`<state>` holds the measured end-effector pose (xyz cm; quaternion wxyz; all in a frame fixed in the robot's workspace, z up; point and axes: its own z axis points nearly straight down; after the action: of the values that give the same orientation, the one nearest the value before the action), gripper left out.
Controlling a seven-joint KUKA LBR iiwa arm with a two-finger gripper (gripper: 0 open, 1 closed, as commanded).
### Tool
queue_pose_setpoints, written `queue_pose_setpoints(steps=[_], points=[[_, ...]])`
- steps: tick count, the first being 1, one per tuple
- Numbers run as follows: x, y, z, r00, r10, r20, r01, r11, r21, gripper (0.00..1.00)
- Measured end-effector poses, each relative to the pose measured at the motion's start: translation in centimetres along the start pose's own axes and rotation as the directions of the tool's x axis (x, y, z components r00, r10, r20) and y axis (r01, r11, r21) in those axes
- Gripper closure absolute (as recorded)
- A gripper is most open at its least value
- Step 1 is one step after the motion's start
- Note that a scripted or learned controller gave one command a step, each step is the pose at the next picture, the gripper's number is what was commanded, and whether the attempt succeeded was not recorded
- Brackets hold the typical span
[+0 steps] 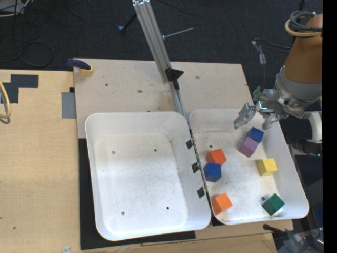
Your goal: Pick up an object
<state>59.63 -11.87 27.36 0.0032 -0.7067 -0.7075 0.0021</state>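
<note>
**Inspector:** State your position and the condition of your gripper.

**Arm:** My gripper [256, 118] hangs over the upper part of the right bin [295, 194]. The fingers stand apart, with nothing between them.

**Inspector:** Where are the objects?

**Arm:** All in the right bin. The small blue cube [255, 134] sits just below my fingertips, touching the purple block [248, 146]. Further down lie a yellow cube [267, 166], an orange cube [216, 156] touching a larger blue cube [212, 172], a second orange cube [222, 202] and a green cube [273, 204]. The left bin [105, 141] holds no blocks.

**Inspector:** Progress?

**Arm:** By my judgement, early. Nothing is grasped or lifted. What is left: descend, close on one block, raise it.
</note>
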Motion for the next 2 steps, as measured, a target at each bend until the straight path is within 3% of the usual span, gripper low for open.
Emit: queue_pose_setpoints(steps=[1,2], points=[[-0.1,0.1,-0.2,1.000,0.001,0.001,-0.001,1.000,-0.005,0.00],[0.9,0.1,5.1,1.000,0.002,0.000,-0.002,1.000,0.001,0.00]])
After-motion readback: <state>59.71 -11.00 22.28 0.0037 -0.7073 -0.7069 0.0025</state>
